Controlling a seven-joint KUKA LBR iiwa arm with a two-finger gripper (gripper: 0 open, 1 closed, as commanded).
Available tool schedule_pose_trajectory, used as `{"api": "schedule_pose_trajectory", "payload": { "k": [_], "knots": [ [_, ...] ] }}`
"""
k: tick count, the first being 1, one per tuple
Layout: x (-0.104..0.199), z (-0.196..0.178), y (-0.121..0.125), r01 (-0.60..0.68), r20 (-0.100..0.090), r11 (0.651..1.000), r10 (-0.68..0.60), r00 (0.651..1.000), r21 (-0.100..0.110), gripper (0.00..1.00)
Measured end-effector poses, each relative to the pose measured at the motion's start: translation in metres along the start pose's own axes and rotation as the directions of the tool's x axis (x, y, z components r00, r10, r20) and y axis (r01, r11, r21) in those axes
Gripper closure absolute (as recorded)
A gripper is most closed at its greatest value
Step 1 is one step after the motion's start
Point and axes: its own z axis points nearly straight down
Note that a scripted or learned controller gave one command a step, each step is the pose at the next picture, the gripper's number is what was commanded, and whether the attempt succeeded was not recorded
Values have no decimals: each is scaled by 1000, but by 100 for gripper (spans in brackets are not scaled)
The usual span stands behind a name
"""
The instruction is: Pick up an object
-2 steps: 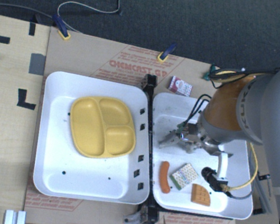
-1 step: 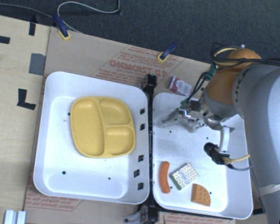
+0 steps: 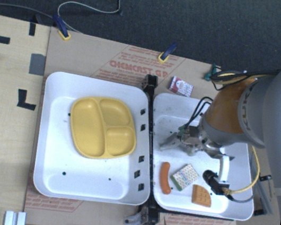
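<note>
Over the right bin [image 3: 231,209], the gripper [image 3: 166,142] hangs low w/ fingers splayed apart, tips pointing toward the divider btwn bins, nothing between them. Candidate objs lie just below it in the view: orange-red sausage-like piece [image 3: 165,177], patterned card/packet [image 3: 185,176] beside it, and a tan wedge [image 3: 201,195] nearer the bin's front edge. All three rest on the bin floor, apart from the fingers. Left bin [image 3: 43,173] carries a yellow divided plate [image 3: 104,127]. Step looks like approach/pre-grasp, no pick made yet. Next move prob needs shifting over one obj, sausage being nearest, then descending and closing; card lies flat, likely harder to pinch
</note>
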Motion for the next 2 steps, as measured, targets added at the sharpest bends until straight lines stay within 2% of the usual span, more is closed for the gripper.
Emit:
{"api": "schedule_pose_trajectory", "payload": {
  "k": [1, 2],
  "knots": [
    [-12, 0, 68, 1, 1, 1000, -1, 1000, -3, 0],
    [-12, -10, 68, 2, 1, 1000, -2, 1000, -3, 100]
  ]
}}
